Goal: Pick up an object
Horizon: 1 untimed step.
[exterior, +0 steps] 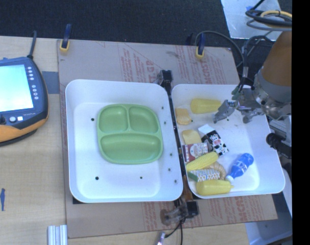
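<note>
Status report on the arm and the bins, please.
Gripper open, over right bin, holding nothing. Yellow toy just beside it. Green plate alone in left bin.

We count two white bins: the left bin (78, 137) and the right bin (257, 137). We see one green divided plate (129, 134), one blue bottle (240, 166), one corn cob (202, 161), one black-and-white cow-patterned carton (215, 142), and three plain yellow pieces, among them the top yellow piece (205, 105).

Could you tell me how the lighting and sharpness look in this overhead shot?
Camera view: bright, even light washes out the white bins; the green plate casts little shadow; the gripper looks soft and blurred; the small items by the blue bottle lack fine detail.
</note>
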Motion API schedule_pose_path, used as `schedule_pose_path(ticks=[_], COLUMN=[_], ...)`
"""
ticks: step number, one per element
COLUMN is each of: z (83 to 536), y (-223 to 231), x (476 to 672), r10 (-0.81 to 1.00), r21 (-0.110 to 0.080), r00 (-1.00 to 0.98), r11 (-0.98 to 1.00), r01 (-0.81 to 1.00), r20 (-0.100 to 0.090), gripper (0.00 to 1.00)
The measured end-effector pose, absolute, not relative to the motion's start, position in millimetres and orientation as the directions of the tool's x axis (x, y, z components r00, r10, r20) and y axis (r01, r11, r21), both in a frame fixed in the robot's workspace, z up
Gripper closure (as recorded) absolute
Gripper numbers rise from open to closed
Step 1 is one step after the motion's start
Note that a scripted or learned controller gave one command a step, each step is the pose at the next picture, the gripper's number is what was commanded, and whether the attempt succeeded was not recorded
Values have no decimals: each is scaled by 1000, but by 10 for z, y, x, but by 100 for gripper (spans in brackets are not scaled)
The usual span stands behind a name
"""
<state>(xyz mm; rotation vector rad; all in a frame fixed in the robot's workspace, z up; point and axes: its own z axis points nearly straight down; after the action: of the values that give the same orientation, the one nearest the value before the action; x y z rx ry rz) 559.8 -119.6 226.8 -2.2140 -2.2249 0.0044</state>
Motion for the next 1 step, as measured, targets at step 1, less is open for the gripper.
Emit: schedule_pose_path(ticks=[1], z=[1372], y=[-1227], x=[5839], r10=[1000], r21=[-7], r00=[-6], r11=[6], r01=[1000], r20=[-1], gripper=[0])
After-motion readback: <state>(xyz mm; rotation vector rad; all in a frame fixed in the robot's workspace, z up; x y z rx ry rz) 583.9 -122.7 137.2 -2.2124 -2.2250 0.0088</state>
